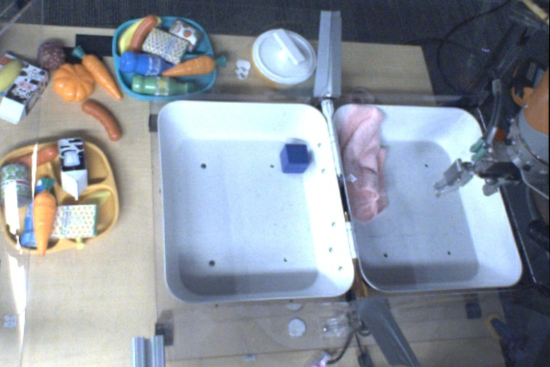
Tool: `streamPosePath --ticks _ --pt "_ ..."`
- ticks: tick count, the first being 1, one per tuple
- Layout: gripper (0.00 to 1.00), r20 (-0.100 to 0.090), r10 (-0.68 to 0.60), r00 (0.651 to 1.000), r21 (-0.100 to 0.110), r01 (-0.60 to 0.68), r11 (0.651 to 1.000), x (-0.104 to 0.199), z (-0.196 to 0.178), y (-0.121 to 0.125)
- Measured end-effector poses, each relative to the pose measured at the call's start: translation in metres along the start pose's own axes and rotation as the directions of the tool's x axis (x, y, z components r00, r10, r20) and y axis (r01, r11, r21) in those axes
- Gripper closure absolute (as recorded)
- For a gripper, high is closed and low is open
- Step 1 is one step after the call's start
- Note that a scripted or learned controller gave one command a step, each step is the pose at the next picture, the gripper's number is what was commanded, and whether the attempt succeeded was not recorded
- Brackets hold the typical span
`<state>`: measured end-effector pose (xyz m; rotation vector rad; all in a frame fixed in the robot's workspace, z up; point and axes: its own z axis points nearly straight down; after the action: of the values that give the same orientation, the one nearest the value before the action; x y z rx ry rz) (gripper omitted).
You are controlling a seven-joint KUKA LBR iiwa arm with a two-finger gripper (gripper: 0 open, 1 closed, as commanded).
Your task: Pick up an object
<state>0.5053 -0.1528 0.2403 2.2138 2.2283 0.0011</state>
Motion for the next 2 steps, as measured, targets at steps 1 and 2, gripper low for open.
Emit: streamPosePath --ticks 1,2 --pt "0.0 0.0 -0.29 0.957 -0.001 0.29 0.957 0.054 0.07 0.056" --pt "0.0 0.0 -0.333 0.943 -0.001 0.333 0.943 0.055 0.131 0.141"
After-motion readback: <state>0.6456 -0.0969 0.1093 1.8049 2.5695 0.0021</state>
